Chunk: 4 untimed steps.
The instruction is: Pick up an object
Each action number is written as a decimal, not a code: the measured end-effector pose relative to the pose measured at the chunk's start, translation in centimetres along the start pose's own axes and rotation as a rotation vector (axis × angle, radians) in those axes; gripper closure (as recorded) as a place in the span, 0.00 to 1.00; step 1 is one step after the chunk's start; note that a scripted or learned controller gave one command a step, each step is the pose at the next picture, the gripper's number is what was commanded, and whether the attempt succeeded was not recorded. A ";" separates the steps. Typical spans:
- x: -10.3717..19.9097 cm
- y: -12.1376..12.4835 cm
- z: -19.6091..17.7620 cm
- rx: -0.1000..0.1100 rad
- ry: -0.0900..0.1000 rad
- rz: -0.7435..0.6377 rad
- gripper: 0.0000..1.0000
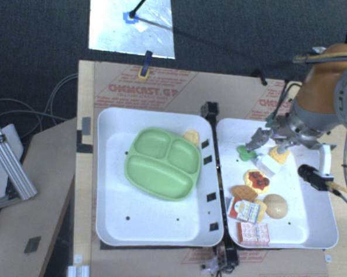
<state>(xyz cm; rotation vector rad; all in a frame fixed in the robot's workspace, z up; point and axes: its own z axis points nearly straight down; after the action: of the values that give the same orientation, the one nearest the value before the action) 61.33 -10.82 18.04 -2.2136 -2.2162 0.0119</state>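
green toy (243, 150) | small, rounded (glossy plastic) | end effector (259, 139) just above

Green divided tray (162, 163) in the left bin (111, 219), small yellow piece (192, 136) just beside it.

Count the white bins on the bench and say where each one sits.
2. The left bin holds the green divided plate; the right bin holds the small items under the gripper.
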 end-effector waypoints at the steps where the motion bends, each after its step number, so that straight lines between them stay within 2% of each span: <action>1: 0.0 0.3 -0.8 -0.013 -0.001 -0.002 0.00; 2: -0.8 0.8 4.1 -0.010 -0.001 0.000 0.00; 3: -1.1 1.4 6.9 -0.030 -0.008 0.002 0.00; 4: -1.2 1.6 5.9 -0.038 -0.012 0.001 1.00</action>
<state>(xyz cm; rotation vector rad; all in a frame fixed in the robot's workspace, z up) 62.84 -12.03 12.14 -2.2404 -2.2398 -0.0178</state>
